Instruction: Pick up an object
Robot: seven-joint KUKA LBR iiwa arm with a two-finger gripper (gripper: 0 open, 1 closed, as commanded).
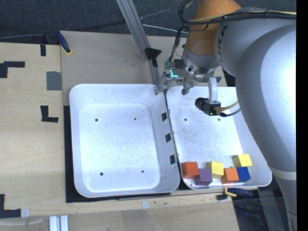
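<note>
Camera view: tool (pixel 175 86) over right bin (pixel 250 143) far rim, state unclear; blocks (pixel 216 171) crowd near edge

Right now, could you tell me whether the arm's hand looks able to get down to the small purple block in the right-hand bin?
Probably yes. The hand hangs at the far end of the right-hand white bin, and the small purple block sits uncovered at the near end, though orange and yellow blocks crowd its sides.

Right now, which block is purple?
The purple block, at the right bin's near edge, between an orange block and a yellow block.
</note>
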